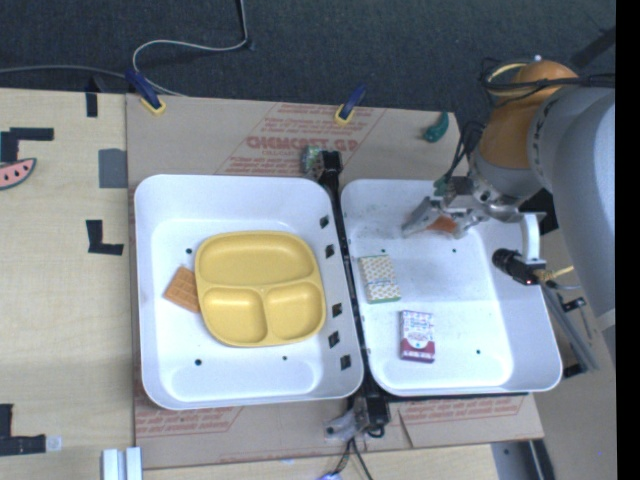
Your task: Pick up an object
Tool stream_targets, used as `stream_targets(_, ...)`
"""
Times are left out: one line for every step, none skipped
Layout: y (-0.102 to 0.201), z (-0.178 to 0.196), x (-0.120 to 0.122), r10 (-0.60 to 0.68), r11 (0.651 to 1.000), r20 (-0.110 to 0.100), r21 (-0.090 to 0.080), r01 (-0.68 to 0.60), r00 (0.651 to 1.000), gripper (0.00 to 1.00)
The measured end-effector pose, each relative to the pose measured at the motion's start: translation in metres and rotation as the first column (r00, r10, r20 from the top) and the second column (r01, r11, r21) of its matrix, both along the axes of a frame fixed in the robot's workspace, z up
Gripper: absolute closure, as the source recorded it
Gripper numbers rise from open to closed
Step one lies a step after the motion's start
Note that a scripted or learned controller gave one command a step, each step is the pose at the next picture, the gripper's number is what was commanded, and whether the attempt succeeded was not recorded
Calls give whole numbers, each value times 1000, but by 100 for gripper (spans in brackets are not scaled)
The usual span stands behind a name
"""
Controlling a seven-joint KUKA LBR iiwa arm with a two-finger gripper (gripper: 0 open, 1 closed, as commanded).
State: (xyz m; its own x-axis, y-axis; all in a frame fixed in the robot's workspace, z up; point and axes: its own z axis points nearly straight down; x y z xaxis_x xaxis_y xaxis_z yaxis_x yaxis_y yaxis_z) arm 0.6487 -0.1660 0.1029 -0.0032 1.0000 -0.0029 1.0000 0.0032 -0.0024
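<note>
Where the pale wooden bench (60, 298) begins at far left: black tape marks and a pink crescent-shaped sticker (16, 173). Next, on brown printed cardboard sheet (290, 138), left shallow white plastic bin (160, 368), holding a yellow three-compartment plastic tray (260, 286) near its middle. Tucked just under that tray's left edge, a flat tan cracker-like square (181, 288), partly hidden. Beyond the black hinge strip between the bins, right shallow white plastic bin (520, 358). Near its left side, a small pale patterned card packet (379, 277), lying flat. Just right and lower, well apart from the arm, a red-and-white small carton (417, 335), also flat. Farther right, near that bin's upper part, metal two-finger end effector (432, 221), fingers spread apart with a small orange-brown thing (443, 224) seen between them; grip cannot be confirmed. Above it, orange wrist band (510, 133) on the grey arm.
</note>
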Motion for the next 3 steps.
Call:
stream_targets(0, 10, 0, 1, 1000, -1, 0, -1, 1000, 100)
stream_targets(0, 9, 0, 1, 1000, -1, -1, -1, 1000, 0)
stream_targets(-13, -16, -16, -1, 1000, 5, 2, 1, 1000, 0)
